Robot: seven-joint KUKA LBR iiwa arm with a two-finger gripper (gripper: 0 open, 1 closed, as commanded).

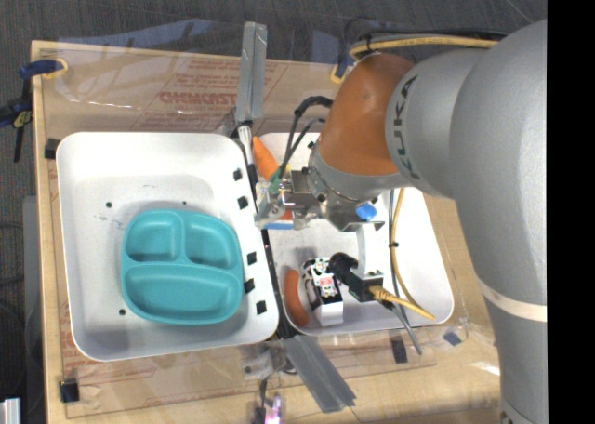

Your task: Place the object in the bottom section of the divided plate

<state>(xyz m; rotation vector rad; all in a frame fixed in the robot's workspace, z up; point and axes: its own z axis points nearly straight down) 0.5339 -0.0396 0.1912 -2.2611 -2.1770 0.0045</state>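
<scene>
Poster: Quick look down at the bench. Teal plastic divided plate lying flat in the left shallow white bin, two small sections on the far side, one wide bottom section nearest the camera. Spotted the object anywhere?

Reply: Yep, over in the right shallow white bin. Reddish-brown rounded object down by the near-left corner, close to the wall on the plate's side. Well apart from that bottom section, with both bin walls in between.

Poster: And the claw?

Reply: Black-and-white gripper low in the same bin, just beside the reddish-brown object, on its right in the view. Touching or not, can't tell. Released or clenched, honestly can't tell either, way too small and cluttered down there.

Poster: Anything else worth noting?

Reply: Big grey arm with an orange band hanging over the right bin, coming in from the right. Orange carrot-shaped piece at that bin's far-left corner, partly tucked behind the wrist. Small blue item just under the wrist. Yellow cable running down beside the arm into the bin.
</scene>
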